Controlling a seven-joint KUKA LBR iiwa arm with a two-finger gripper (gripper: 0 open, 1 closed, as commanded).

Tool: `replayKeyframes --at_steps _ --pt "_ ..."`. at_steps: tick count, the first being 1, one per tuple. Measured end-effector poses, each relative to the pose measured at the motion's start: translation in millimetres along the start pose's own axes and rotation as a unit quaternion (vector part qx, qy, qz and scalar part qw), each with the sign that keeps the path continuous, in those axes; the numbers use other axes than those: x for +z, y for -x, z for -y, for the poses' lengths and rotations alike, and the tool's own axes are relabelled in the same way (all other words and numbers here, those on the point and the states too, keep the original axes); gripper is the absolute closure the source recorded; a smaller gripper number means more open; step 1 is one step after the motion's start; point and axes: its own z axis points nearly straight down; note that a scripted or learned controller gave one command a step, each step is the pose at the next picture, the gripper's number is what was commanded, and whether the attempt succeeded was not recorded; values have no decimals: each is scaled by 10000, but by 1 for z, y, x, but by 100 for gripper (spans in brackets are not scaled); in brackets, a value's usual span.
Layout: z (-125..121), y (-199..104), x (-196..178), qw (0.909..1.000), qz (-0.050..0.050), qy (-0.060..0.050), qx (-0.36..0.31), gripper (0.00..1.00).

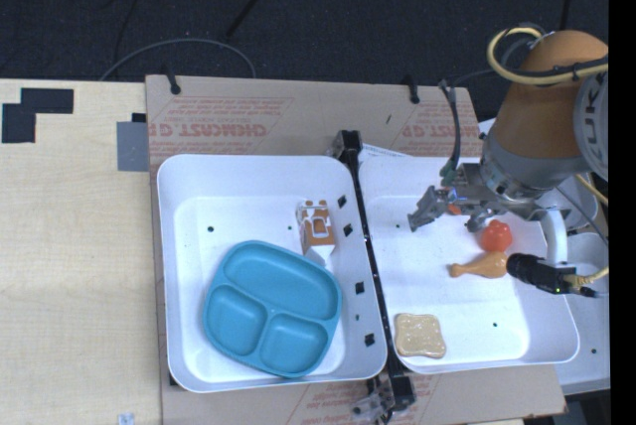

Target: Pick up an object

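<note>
Gripper (429, 208) hangs low over the right bin (556, 344), fingers spread and holding nothing. Tomato (496, 235) sits just beside it, toward the arm, with the drumstick (480, 266) close below, long axis running across the bin. Toast (419, 335) lies well apart at the near edge. In the left bin (184, 214), a blue tray (270, 307) and small toy (317, 223) rest.

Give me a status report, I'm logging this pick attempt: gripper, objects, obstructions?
Gripper over right bin, nothing visibly held. Red ball, drumstick, toast lying loose there. Blue tray in left bin. No obstruction.
</note>
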Motion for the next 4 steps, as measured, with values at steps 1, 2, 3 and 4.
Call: replayKeyframes --at_steps 1,2,3,4 --pt "-2 0 -6 10000 6 58 -7 0" --pt "-6 7 54 10000 5 36 0 0" --pt "-11 6 117 10000 2 35 -1 0" --pt "-10 5 134 10000 3 48 9 0"
